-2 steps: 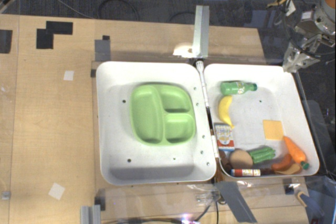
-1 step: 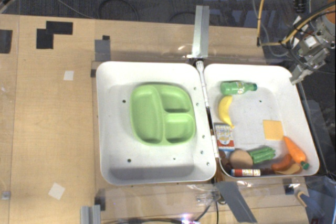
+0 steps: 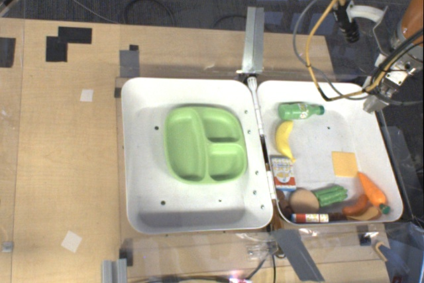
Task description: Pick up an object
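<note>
Along the near rim of the right bin [image 3: 395, 162], a crowd of things is lying packed together at about six o'clock: a red and white marker [image 3: 309, 217], a brown potato [image 3: 303, 199], a green cucumber [image 3: 329, 195], a dark brown piece [image 3: 344, 211] and an orange carrot [image 3: 371, 190], each touching or just beside its neighbour; a small carton [image 3: 283, 172] is standing against the divider at seven o'clock, hemmed in by the potato; a yellow cheese slice [image 3: 344, 164] is lying apart toward three o'clock, with bare floor around it; a banana [image 3: 284, 138] is curving near the divider at ten o'clock, its far end just beside a green bottle [image 3: 299, 111] lying on its side at eleven o'clock. In the left bin [image 3: 136, 162], a green divided tray [image 3: 204, 144] is sitting in the middle. The gripper [image 3: 379, 103] is hanging over the right bin's far rim at two o'clock, cables looping beside it; whether its claw is apart or together I cannot tell.
</note>
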Robot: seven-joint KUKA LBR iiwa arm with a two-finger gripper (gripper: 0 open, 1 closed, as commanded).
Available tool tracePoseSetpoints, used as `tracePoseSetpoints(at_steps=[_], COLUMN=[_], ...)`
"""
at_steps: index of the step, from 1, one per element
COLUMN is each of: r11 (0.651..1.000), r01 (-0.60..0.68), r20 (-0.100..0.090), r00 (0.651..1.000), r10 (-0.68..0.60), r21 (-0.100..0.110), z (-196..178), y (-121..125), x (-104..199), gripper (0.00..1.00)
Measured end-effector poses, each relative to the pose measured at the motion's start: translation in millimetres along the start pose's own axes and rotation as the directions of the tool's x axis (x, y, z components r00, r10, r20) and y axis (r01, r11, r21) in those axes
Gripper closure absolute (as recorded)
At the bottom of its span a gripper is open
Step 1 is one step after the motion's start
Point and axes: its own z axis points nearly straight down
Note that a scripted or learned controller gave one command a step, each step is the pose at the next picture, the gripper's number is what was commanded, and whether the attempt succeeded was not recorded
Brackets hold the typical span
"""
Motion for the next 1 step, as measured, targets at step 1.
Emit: tracePoseSetpoints(at_steps=[1], r11=[0.978], r01=[0.209], r20=[-0.003], r00=[0.978], r10=[-0.209], r21=[0.000], z=[-19.1], y=[-13.3], x=[34.3], gripper=[1.00])
